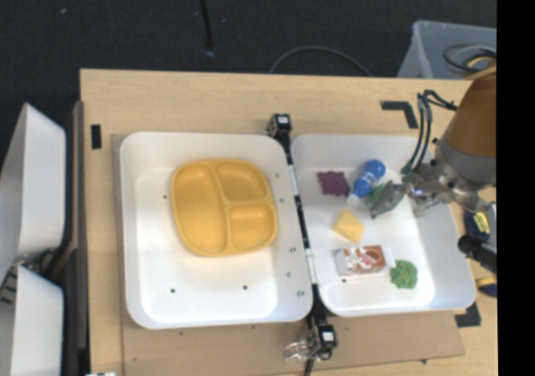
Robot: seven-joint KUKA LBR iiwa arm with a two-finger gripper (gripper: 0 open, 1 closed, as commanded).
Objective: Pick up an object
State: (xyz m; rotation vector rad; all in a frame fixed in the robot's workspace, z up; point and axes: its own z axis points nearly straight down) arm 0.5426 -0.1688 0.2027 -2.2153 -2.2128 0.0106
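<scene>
Right-hand shallow white bin (435,295), near edge: a green broccoli-like lump (404,274) and a flat red-and-white packet (363,260) lie loose, likely scattered to give separate targets. Behind them sit a yellow wedge (349,225), a purple block (333,183) and a blue-and-white bottle (368,177). The hand (386,199) hangs just beside the bottle; its grip cannot be told. The left bin (150,282) carries a yellow divided plastic tray (224,205).

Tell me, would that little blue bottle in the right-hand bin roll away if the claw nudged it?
Probably. The blue bottle lies on its side on the smooth floor of the right bin, and its rounded body looks apt to roll. It seems small and light, so a glancing touch from the gripper beside it might push it toward the purple piece.
</scene>
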